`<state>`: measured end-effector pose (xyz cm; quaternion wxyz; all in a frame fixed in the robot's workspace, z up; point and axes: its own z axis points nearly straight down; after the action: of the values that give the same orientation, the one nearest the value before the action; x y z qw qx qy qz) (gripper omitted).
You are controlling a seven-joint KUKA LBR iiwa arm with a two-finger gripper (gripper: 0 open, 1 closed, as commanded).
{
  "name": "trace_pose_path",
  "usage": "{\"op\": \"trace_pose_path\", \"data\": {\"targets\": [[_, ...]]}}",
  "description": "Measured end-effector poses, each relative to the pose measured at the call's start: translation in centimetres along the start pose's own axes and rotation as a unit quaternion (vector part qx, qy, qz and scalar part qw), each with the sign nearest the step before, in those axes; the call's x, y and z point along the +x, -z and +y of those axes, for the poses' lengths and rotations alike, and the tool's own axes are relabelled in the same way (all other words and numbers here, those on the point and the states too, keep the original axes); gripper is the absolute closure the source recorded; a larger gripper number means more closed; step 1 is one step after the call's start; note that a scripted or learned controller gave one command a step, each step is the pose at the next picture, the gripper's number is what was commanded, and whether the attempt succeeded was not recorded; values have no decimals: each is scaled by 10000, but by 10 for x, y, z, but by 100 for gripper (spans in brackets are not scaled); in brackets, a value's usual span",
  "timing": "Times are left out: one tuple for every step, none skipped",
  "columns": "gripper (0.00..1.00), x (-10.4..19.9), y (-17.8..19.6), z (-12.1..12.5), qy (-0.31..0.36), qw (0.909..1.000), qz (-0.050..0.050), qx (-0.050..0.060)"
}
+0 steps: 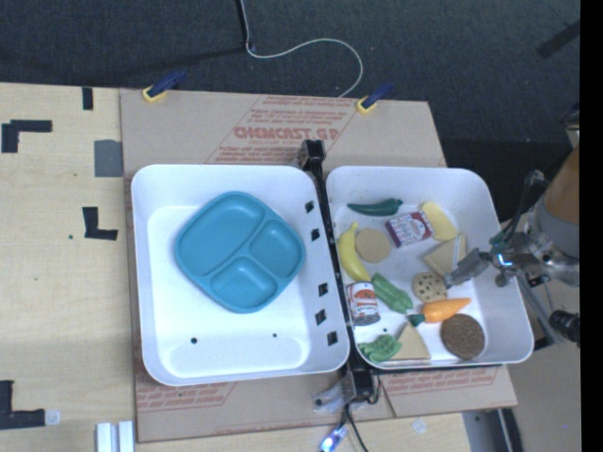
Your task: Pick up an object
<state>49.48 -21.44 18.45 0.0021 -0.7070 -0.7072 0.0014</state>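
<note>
the arm is reaching in over the right edge of the right bin (471, 182), and the end effector (468, 267) is hanging low just inside that edge, close above a pale wedge of cheese (444, 254) and beside a speckled cookie (429, 285). how far it is open cannot be told from this view, and nothing is showing in its grip.

the candidates for picking are all lying crowded in the right bin: a green pepper (375, 206) near the far edge, a banana (350, 253) along the left wall, a small can (364, 303) below it, an orange carrot (444, 310) and a round brown cookie (463, 335) toward the near right corner. the left bin (155, 252) is carrying a blue divided plate (238, 250).

the likely trouble is the crowding. the cheese, cookie and carrot are lying so near one another that a descent could be landing on an edge, pushing one piece aside or pinching two at once. flat pieces like the cookie are offering little to close on, so a slip is probable. the nearness of the bin wall is also risking a knock against the rim.
</note>
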Motion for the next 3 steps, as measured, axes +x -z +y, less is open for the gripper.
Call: {"op": "trace_pose_path", "data": {"targets": [[100, 1, 8, 0, 6, 10000, 7, 17], [100, 79, 9, 15, 42, 10000, 18, -1], [100, 75, 18, 13, 15, 10000, 8, 20]]}}
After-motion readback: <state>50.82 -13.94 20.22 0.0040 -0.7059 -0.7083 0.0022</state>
